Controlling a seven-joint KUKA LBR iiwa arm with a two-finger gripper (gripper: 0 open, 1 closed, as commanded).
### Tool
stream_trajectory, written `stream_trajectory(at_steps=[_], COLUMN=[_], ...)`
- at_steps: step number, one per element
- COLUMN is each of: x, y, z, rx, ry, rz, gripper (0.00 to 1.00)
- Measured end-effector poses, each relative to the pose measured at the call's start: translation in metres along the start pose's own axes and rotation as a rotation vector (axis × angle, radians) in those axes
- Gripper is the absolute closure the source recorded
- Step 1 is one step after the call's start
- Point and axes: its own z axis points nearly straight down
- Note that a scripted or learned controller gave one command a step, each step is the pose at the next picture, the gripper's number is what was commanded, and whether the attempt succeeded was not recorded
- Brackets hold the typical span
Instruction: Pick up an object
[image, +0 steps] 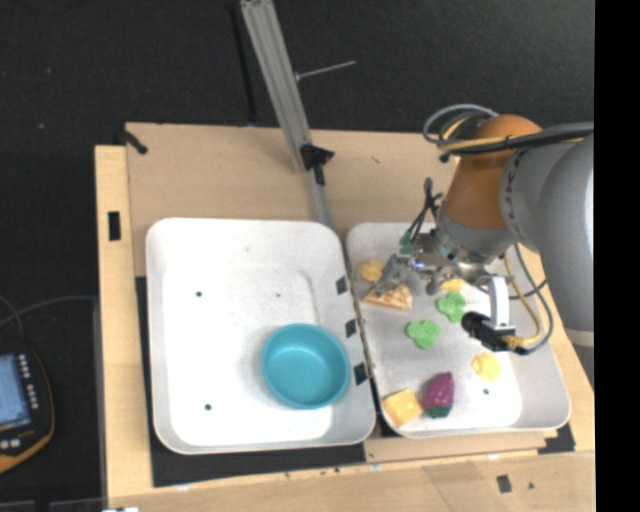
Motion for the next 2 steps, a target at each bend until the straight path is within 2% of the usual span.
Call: stream_trajectory(at_steps=[1, 2], x=[-0.002, -0.003], y=[0.004, 0.005], z=[0.016, 0.004], rx=[-0.018, -0.022], ry=[-0.001, 0.0], rz=[0.002, 0.005], gripper=[0.0, 1.0])
